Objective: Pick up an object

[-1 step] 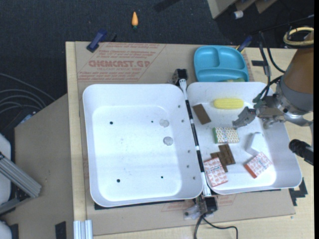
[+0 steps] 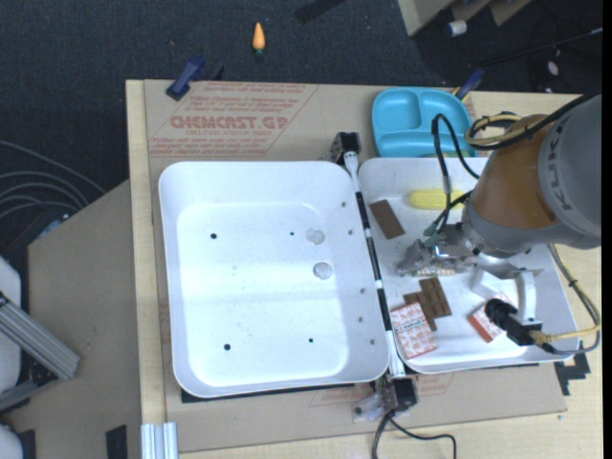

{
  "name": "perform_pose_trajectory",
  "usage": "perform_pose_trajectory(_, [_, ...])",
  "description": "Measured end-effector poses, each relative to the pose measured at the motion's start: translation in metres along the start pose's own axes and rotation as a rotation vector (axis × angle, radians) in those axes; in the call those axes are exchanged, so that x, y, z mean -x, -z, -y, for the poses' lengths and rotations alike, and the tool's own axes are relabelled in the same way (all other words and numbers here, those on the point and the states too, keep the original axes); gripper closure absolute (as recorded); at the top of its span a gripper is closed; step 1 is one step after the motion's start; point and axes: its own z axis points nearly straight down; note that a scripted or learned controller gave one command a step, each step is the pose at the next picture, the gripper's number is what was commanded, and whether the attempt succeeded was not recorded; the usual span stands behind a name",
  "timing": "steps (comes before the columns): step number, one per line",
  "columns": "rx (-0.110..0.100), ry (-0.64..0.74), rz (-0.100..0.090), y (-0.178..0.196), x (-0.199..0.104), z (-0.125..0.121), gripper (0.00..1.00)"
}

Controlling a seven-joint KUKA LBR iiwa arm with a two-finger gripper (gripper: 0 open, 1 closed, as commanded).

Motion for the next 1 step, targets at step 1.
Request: perform_pose_trajectory(1, [0.003, 0.000, 0.002, 0.0007, -0.0005, -0.0534, 0.00])
